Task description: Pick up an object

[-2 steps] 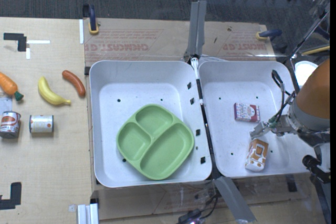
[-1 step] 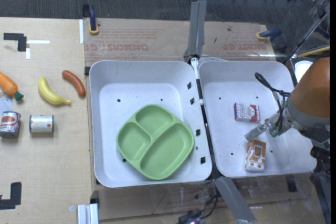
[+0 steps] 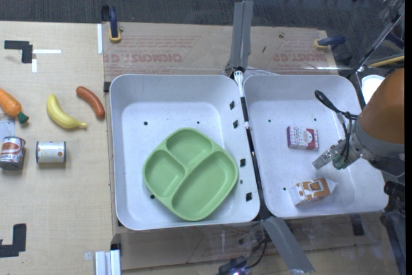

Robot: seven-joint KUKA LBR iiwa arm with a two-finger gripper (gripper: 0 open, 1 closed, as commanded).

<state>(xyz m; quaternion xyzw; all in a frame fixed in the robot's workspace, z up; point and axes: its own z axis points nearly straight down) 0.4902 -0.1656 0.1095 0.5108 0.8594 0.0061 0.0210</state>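
In the right bin (image 3: 283,100) lie two small things: a red and white packet (image 3: 302,137) near the middle and an orange and white carton (image 3: 313,190) near the front wall. My gripper (image 3: 331,158) hangs at the bin's right side, between the two, just right of the packet and above the carton. It is apart from both and nothing is seen in it. The arm's orange band (image 3: 389,109) bulks over the bin's right rim.
The left bin (image 3: 129,106) holds a green divided plate (image 3: 190,172). On the bench to the left lie a banana (image 3: 62,113), a sausage (image 3: 91,102), a carrot (image 3: 11,104) and two cans (image 3: 50,153). A grey divider post (image 3: 241,35) stands between the bins.
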